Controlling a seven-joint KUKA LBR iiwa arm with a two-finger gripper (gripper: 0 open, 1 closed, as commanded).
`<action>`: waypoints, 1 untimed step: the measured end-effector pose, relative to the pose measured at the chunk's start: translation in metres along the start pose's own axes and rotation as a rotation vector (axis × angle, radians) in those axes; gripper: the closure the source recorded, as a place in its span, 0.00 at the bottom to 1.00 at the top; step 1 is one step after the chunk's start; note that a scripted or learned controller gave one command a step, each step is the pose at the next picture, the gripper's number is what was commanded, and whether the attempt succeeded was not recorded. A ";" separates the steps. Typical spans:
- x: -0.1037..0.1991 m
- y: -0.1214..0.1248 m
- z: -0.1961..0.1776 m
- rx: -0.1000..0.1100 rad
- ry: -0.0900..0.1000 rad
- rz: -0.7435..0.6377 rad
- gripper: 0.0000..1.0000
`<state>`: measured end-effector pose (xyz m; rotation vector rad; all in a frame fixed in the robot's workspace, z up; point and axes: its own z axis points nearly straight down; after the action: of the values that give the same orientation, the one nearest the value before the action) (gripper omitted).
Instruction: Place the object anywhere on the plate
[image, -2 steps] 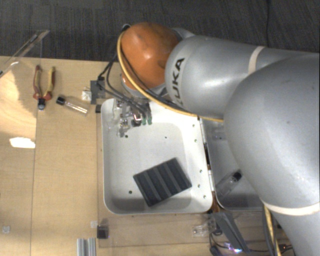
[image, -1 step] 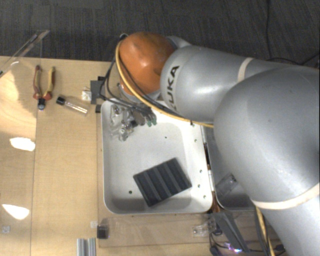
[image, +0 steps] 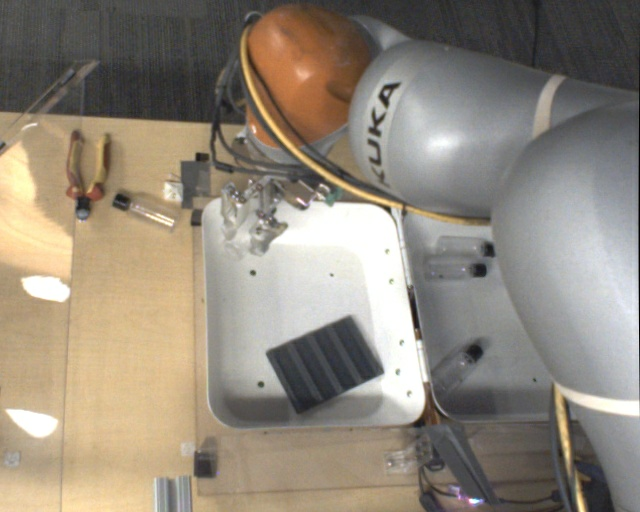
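Nearest the lens looms the grey KUKA arm with its orange band (image: 300, 60), reaching in from three o'clock. Going left to right: red-handled pliers (image: 86, 170) and a small clear vial (image: 143, 209) lie on the wooden tabletop (image: 120, 340); next, the transparent-fingered end effector (image: 252, 215) hovers at eleven o'clock in the left white bin (image: 225, 405) (whether clenched or released, I cannot tell). A dark ribbed rectangular plate (image: 324, 363) lies toward five o'clock from it, long axis slanting. Two clear capped tubes (image: 456, 267) rest in the right bin (image: 450, 405).

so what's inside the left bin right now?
In the left bin: a dark ribbed plate lying flat near the front, and the gripper at the back-left corner. Whether the gripper covers something can't be told.
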<state>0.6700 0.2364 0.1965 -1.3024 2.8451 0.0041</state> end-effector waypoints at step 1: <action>0.014 -0.010 0.042 -0.003 0.002 -0.371 1.00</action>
<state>0.6695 0.2197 0.1541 -1.8064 2.5580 0.0033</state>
